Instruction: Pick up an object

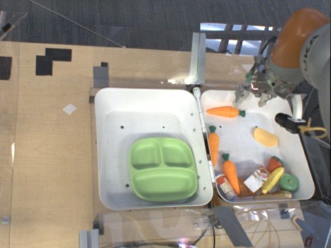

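Left bin [111, 138]: white, shallow, carrying 1 green divided plate [163, 168] set toward its near side. Right bin [295, 149]: 3 toy carrots plus a heap of small items. Nearest candidate for the pick: top carrot [222, 111], lying flat along the far part of the right bin, green tip toward the right, apart from all other items. Judged light, rigid and smooth, likely moulded plastic, hence prone to slip or roll; best pinched across the thick orange middle, not the tapered end. Second carrot [213, 148] pressed close to the dividing wall, so little finger room there. Third carrot [230, 175] leaning into the near-corner heap with a white packet [256, 181], banana [273, 180], red piece [275, 163] and green round piece [289, 181]. Yellow oval piece [265, 137] lying alone, mid-bin. Gripper [252, 93] poised above the far edge of the right bin, just right of the top carrot; fingers spread, nothing between them. Bin's far wall close by, a possible obstruction on descent.
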You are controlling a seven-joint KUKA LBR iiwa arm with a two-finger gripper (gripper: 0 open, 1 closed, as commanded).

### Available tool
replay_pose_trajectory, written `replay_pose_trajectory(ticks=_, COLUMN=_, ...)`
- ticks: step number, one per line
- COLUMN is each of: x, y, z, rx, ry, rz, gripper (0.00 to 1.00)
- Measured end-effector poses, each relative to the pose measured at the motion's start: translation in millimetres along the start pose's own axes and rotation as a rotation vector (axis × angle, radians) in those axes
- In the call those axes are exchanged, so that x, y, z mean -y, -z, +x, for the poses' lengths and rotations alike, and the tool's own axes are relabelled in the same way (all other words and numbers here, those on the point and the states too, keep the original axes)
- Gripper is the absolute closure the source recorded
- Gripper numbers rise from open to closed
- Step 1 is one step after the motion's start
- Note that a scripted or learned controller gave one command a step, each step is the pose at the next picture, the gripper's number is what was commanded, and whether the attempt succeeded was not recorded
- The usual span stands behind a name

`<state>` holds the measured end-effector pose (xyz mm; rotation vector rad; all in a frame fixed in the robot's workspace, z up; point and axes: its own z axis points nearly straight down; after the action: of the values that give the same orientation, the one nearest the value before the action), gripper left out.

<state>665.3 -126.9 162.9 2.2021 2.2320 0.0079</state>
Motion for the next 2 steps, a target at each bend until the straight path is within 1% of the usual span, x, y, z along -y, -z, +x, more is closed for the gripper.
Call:
replay_pose_trajectory(ticks=1, x=-4, y=-55, z=13, rx=0.0, ry=-0.013, rz=0.0, gripper=0.0)
replay_pose_trajectory(ticks=2, x=12, y=-73, z=41, rx=0.0, ry=0.05, rz=-0.004, gripper=0.0)
